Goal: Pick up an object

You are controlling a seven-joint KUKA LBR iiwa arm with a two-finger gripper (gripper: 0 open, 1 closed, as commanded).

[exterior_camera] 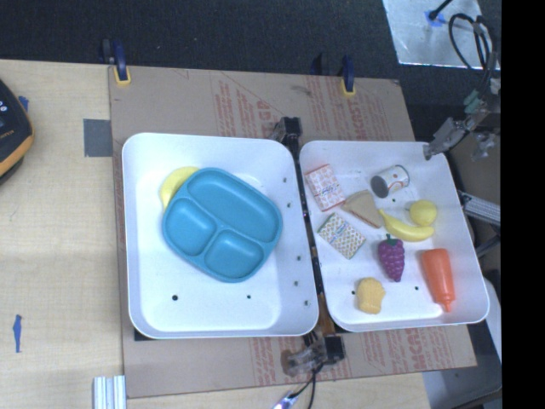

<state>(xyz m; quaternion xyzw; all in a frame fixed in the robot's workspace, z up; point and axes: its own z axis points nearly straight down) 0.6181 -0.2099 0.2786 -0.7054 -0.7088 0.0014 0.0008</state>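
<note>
You are looking down on a brown cardboard sheet (pixel 255 100) that is carrying two white bins side by side. The left bin (pixel 153 305) is holding a blue divided plate (pixel 223 223), which is lying over a yellow item (pixel 174 184) peeking out at its upper left. The right bin (pixel 464 309) is holding the pickable pieces, all lying loose: an orange carrot (pixel 438 277) at the right wall, a banana (pixel 407 227) touching a lemon (pixel 423 212), purple grapes (pixel 391 256) just below the banana, a patterned box (pixel 342 234), a red-and-white box (pixel 324 186), a tan wedge (pixel 364 207), a small can (pixel 390 180) on its side, and a yellow lump (pixel 370 296). The gripper (pixel 438 143) is hanging over that bin's upper right corner, gripping nothing visible; whether it is open or closed, you cannot tell.
</note>
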